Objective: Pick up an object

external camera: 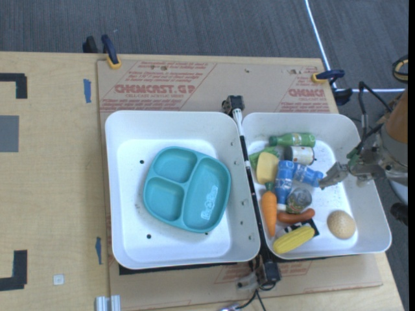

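The right bin (369,203) holds several toy items: a green bottle (293,139), a white can (302,154), a yellow block (266,168), a crumpled blue bottle (286,177), a dark round object (299,199), an orange carrot (269,211), a red sausage (295,216), a yellow corn cob (293,238) and a tan round roll (341,225). My gripper (349,176) hovers over the right side of this bin, just right of the blue bottle and above the roll. It is open, with nothing between its fingers.
The left bin (123,173) bears a teal divided plate (187,189). A black divider rail (245,167) runs between the bins. Blue and yellow clamps (111,52) hold the cardboard sheet at the back. Cables hang by the arm at the right.
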### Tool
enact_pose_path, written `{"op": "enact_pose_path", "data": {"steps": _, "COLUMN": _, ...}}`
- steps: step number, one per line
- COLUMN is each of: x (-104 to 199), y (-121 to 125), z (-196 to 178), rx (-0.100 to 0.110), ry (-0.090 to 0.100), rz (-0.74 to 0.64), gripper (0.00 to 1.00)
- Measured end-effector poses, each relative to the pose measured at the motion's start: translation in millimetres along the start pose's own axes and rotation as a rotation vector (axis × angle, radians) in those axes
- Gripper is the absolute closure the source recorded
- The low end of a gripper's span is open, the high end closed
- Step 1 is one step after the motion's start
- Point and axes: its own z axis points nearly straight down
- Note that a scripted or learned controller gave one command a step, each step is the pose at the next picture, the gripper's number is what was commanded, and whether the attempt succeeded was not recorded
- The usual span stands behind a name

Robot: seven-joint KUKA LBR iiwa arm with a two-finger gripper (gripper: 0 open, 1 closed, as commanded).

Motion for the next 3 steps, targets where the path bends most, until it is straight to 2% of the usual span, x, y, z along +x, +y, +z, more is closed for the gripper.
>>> {"op": "enact_pose_path", "data": {"steps": 1, "x": 58, "y": 35, "z": 103, "rx": -0.005, "ry": -0.001, "rz": 0.075, "gripper": 0.0}}
{"op": "enact_pose_path", "data": {"steps": 2, "x": 58, "y": 35, "z": 93, "rx": -0.008, "ry": -0.001, "rz": 0.076, "gripper": 1.0}}
{"op": "enact_pose_path", "data": {"steps": 3, "x": 97, "y": -22, "z": 5, "rx": -0.001, "ry": 0.0, "rz": 0.071, "gripper": 1.0}}
